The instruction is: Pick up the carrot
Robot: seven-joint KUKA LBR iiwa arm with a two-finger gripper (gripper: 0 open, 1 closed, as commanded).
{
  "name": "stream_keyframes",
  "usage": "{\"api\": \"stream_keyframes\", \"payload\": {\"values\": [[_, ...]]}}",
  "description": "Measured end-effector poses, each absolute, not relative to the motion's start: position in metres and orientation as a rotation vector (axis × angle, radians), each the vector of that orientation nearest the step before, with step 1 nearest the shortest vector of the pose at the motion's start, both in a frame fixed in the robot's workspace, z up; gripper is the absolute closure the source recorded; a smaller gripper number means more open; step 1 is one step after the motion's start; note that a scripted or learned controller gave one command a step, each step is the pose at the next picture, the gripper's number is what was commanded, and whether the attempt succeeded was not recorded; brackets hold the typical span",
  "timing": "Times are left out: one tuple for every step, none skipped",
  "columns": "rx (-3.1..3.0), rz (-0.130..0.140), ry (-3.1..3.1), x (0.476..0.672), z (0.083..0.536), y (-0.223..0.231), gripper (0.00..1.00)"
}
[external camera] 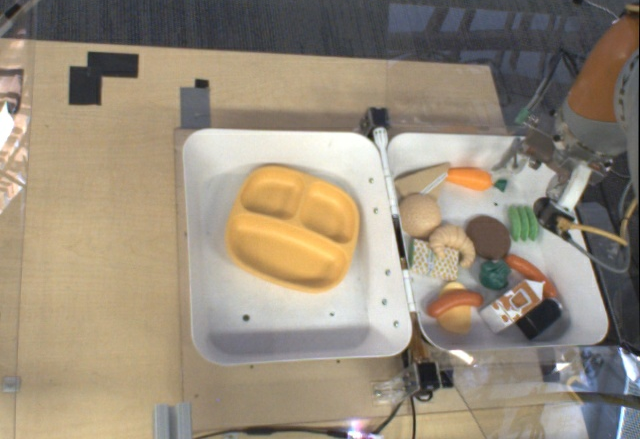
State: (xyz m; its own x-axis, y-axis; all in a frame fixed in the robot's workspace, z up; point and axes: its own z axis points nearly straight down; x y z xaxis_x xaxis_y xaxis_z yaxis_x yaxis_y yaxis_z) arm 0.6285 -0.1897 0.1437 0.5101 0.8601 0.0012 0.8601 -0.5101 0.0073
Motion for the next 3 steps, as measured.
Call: {"api": "stream_keyframes", "payload": {"values": [[2.46,-0.006,1.961,0.66,0.085,-0.143,0.0],[2.797,-0.039,1.49,0.663,0.084,-0.177,0.0],[2.857,-0.025,1.351,0.658,0.084,-0.187,0.0]]}}
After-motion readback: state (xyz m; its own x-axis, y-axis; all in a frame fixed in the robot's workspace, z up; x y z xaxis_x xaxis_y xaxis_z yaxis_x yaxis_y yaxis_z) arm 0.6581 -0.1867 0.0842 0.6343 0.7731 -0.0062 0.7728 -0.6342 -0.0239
